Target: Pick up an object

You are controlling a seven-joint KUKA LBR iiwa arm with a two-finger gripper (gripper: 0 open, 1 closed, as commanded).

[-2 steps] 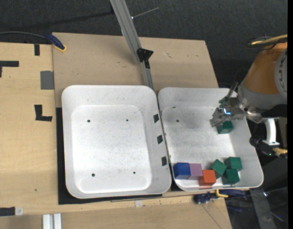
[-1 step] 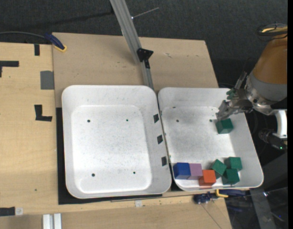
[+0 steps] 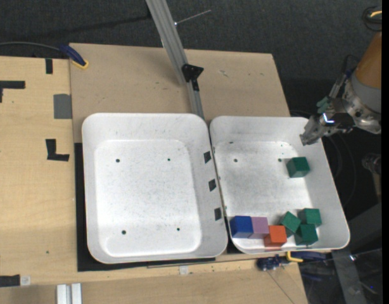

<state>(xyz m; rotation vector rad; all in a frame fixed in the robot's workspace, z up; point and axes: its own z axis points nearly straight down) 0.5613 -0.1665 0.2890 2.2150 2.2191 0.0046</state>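
Gripper poised over the right bin's far right corner, carrying nothing that can be seen.

Nearest, along the front wall of the right bin (image 3: 245, 128), sit a blue cube (image 3: 241, 226), a lilac cube (image 3: 260, 225), an orange cube (image 3: 277, 235) and 3 green blocks (image 3: 302, 225) bunched in the front right corner, several touching. Farther back, 1 green cube (image 3: 298, 166) lies alone near the right wall. Beyond it the gripper (image 3: 310, 133) hangs above the far right rim, apart from that cube; whether its fingers are parted or closed cannot be told. The left bin (image 3: 144, 122) lies beside the right one on the bench (image 3: 118, 75).
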